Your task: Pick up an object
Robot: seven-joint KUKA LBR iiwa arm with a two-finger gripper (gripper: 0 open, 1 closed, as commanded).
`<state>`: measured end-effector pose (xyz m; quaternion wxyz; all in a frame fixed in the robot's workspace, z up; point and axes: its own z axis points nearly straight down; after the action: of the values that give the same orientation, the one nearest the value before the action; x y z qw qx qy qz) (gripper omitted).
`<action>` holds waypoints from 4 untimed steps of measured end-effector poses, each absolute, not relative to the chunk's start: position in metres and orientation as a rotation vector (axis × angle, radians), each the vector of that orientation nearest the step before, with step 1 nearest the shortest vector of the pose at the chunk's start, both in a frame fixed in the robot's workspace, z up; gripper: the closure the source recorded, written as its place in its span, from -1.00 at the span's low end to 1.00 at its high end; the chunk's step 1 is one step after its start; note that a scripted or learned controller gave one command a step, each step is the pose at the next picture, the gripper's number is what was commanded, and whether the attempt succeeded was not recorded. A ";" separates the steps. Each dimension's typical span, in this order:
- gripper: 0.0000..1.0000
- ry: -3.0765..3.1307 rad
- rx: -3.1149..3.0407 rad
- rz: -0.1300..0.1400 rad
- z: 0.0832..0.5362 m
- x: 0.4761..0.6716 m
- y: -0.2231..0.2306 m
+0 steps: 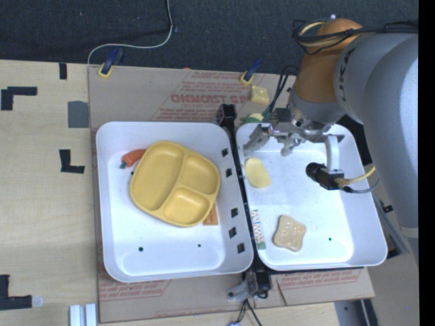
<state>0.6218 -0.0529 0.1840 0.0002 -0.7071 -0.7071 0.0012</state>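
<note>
1. The gripper (272, 143) is seen above the far part of the right bin (360, 250), close to the divider (239, 182) between the two bins.
2. Its fingers (257, 140) are spread apart, and nothing is held between them.
3. A pale yellow piece (257, 173) is lying in the right bin, just beside the divider and just below the gripper.
4. A tan toast piece (289, 233) is placed nearer the front rim of the same bin, well apart from the divider.
5. Bare white floor is left between the toast piece and the right rim.
6. On the other side of the divider, the left bin (170, 260) is occupied by a yellow tray (175, 183), tilted, with an orange carrot (132, 157) at its far-left edge.
7. The front part of the left bin floor is open.
</note>
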 end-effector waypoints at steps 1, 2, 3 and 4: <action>-1.00 -2.221 -2.221 0.004 0.184 0.610 -0.039; -1.00 -2.218 -2.221 0.006 0.184 0.559 -0.061; -1.00 -2.213 -2.219 0.007 0.114 0.489 -0.119; -1.00 -2.228 -2.231 -0.001 0.087 0.485 -0.111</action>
<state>0.4855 -0.1113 0.0873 -0.0057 -0.7077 -0.7065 -0.0004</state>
